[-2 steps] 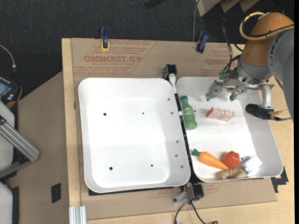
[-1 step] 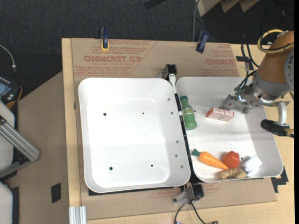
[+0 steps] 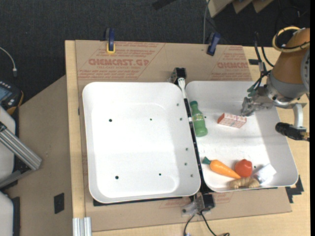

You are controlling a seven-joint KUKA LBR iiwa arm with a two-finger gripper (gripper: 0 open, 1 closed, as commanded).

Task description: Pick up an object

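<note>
The gripper (image 3: 247, 105) hovers just beside the small red-and-white box (image 3: 232, 121); its state I cannot tell. Centre over the box, then descend squarely.

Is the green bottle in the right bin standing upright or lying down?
Lying down. The green bottle shows its full length along the floor of the right bin, beside the left wall, cap toward the far end.

Two shallow white plastic bins sit side by side on the brown cardboard-topped bench (image 3: 147, 58). In the right bin (image 3: 280, 146), a green plastic bottle (image 3: 199, 120) lies along the left wall, a small red-and-white box (image 3: 232, 121) just right of it. Along the near edge lie an orange toy carrot (image 3: 222, 168), a red toy tomato (image 3: 243, 167) and a tan ginger root (image 3: 244, 183). The pincer (image 3: 247, 105) hangs behind the box.
</note>
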